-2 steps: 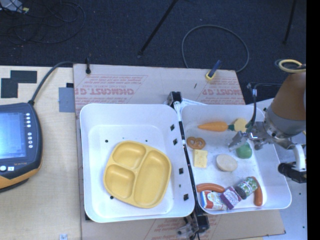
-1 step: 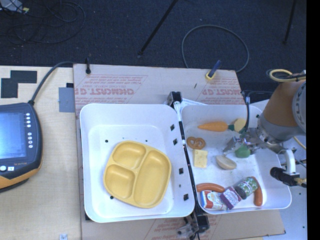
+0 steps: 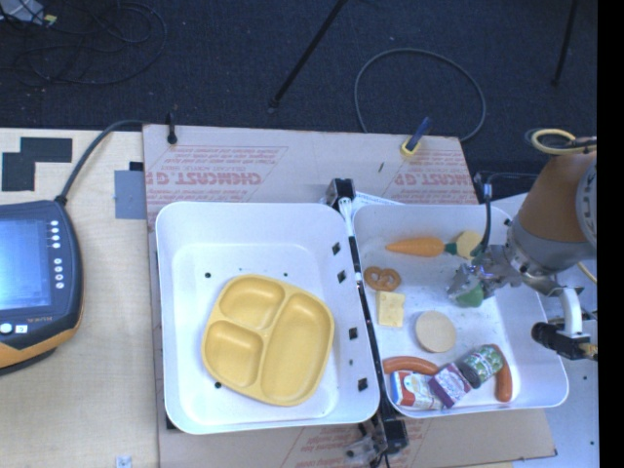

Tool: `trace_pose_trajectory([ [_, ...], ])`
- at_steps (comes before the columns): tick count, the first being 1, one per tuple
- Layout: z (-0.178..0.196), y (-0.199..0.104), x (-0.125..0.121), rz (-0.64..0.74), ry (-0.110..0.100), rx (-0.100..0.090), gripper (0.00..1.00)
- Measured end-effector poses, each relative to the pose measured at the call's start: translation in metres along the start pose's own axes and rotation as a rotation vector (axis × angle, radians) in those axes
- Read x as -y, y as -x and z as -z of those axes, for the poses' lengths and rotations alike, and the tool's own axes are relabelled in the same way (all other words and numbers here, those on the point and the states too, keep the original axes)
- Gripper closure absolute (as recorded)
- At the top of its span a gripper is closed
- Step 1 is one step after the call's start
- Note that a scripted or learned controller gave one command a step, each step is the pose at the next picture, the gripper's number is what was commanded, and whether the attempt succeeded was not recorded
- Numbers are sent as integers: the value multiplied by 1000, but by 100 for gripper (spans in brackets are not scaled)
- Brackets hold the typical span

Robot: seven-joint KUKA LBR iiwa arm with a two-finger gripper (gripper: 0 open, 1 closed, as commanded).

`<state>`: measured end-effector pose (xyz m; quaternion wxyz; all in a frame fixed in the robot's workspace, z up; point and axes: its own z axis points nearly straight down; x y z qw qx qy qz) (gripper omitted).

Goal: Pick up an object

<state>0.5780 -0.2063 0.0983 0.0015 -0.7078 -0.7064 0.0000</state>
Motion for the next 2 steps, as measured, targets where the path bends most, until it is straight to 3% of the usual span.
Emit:
trace_pose_trajectory([
  [1,-11,-61,-25,7,2,1,100],
  [2,95,-131,-27,9,8,0,100],
])
